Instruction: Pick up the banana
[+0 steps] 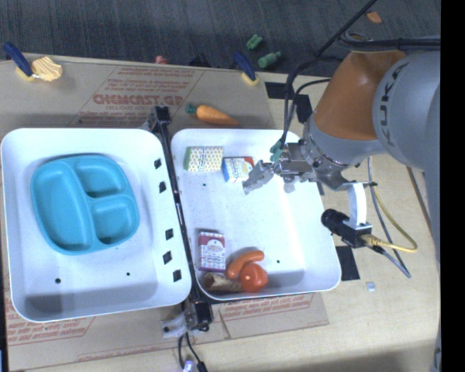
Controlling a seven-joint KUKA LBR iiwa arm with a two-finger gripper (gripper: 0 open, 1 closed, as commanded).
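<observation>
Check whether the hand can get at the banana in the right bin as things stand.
Probably not cleanly. The hand hovers near the right bin's far side; the banana lies in the near corner, wedged beside the red box and crowded by the tomato.

The right bin's (314, 239) middle floor lies open. Boxes (204, 159) crowd its 11 o'clock corner; a carton (211, 251) and tomato (253, 277) block 7 o'clock.
</observation>
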